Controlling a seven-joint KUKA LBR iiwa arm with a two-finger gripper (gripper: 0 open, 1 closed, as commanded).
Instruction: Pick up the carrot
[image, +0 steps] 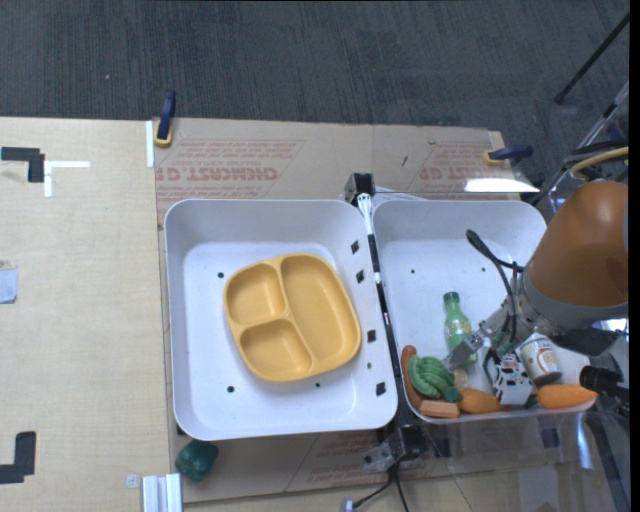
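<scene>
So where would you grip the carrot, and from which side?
Probably across the middle of the carrot, coming straight down. It lies flat and lengthwise along the right bin's near wall, so the fingers should close across its narrow width; the can sits close behind it, leaving little room.

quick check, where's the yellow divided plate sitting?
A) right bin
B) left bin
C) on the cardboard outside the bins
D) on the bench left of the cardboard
B: the yellow divided plate lies flat on the floor of the left bin, while the green bottle and the other small items are in the right bin.
</scene>
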